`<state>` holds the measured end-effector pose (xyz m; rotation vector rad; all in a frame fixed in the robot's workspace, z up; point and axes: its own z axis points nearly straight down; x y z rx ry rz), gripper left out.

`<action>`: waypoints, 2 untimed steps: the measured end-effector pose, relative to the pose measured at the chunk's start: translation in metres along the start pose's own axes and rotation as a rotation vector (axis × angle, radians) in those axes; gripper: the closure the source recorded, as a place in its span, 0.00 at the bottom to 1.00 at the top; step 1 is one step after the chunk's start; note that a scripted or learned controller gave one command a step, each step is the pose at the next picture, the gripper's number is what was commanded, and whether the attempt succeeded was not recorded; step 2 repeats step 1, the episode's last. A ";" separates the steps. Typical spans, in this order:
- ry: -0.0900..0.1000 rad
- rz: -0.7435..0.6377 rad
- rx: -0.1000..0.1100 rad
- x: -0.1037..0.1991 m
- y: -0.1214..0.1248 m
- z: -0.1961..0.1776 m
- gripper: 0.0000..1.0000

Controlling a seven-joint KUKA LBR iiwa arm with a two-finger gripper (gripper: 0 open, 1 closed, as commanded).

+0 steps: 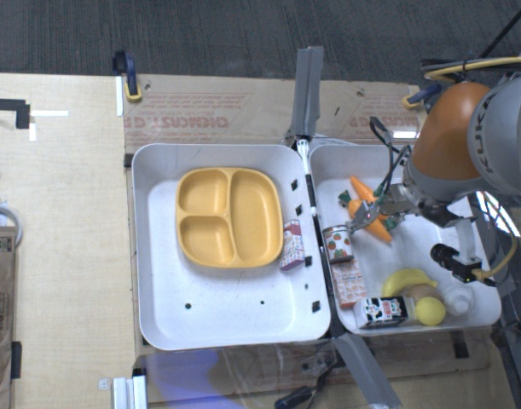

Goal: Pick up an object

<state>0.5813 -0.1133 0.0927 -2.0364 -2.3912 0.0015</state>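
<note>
My gripper (364, 217) hangs low in the right bin (486, 313), over the middle of an orange carrot (359, 186) that lies slantwise near the bin's left wall. The grey arm with its orange band (448, 139) comes in from the right above it. Just left of the gripper stands a small can with a strawberry label (338, 244). Whether the carrot is gripped is hidden by the gripper's body.
The right bin also holds a flat packet (349, 283), a small milk carton (384, 311), a banana (407, 279) and a lemon (430, 311). In the left bin (158, 313) sit a yellow divided plate (229, 217) and a small packet (292, 246) against the right wall.
</note>
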 end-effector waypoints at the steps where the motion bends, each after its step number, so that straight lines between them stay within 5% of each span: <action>1: 0.001 0.004 0.003 -0.001 -0.001 -0.008 1.00; 2: 0.001 0.004 0.003 -0.001 -0.001 -0.008 1.00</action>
